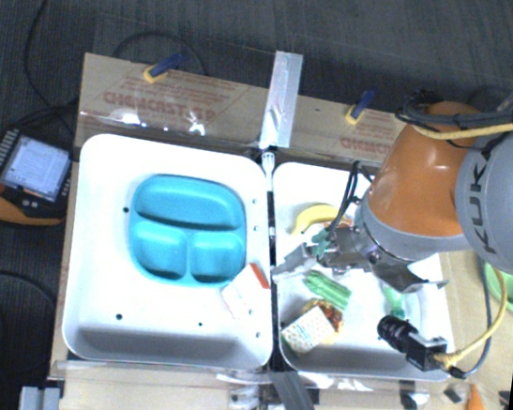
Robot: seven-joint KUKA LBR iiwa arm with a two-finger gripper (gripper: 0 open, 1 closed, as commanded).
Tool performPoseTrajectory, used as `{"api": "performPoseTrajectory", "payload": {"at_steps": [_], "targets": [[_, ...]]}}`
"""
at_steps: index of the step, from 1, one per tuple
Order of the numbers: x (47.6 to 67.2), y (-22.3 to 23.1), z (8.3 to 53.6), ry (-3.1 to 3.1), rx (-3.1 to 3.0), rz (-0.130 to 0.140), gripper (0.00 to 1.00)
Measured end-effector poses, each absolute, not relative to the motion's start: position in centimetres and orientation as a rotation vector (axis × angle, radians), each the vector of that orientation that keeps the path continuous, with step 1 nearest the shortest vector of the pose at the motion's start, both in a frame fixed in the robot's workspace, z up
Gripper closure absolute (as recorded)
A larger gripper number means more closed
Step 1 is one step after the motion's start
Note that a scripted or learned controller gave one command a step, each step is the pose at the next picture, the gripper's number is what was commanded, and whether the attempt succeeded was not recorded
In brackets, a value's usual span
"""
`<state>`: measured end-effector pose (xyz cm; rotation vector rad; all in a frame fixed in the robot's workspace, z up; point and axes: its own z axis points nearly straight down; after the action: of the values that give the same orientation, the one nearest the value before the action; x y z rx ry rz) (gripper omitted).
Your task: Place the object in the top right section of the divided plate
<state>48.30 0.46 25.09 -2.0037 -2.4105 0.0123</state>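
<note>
Orange and grey, the arm's wrist [420, 189] rises closest to the lens, hanging over the right bin [349, 354] and hiding much of its far half. Below it, the end effector [311, 254] points toward the wall shared by the two bins; whether it is open or closed cannot be told from this angle, and nothing can be seen gripped in it.

A green object [330, 288] lies in the right bin just on the near side of the end effector, almost under its tip and seemingly free on the bin floor. A yellow curved object [311, 218] sits just beyond the end effector, partly covered by the wrist. A brown and white packet [311, 327] rests nearer the front wall, just beside the green object. Which of these the task means cannot be settled, but the green one is the closest to the end effector.

The divided plate [190, 204], bright blue, lies well apart from them in the middle of the left bin [97, 262]. It has one wide compartment on its far side and two smaller ones on its near side, with none holding anything. A small white card with a red edge [244, 294] lies on the bin floor just off the plate's near right corner, close to the dividing wall.

Brown cardboard [185, 104] covers the counter behind both bins. A handheld device with a lit screen [30, 167] lies off to the left.
</note>
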Motion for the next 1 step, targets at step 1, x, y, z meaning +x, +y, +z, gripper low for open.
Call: {"api": "performPoseTrajectory", "payload": {"at_steps": [1], "targets": [[48.3, 0.46, 25.09, -2.41, -2.004, 0.012, 0.0]]}}
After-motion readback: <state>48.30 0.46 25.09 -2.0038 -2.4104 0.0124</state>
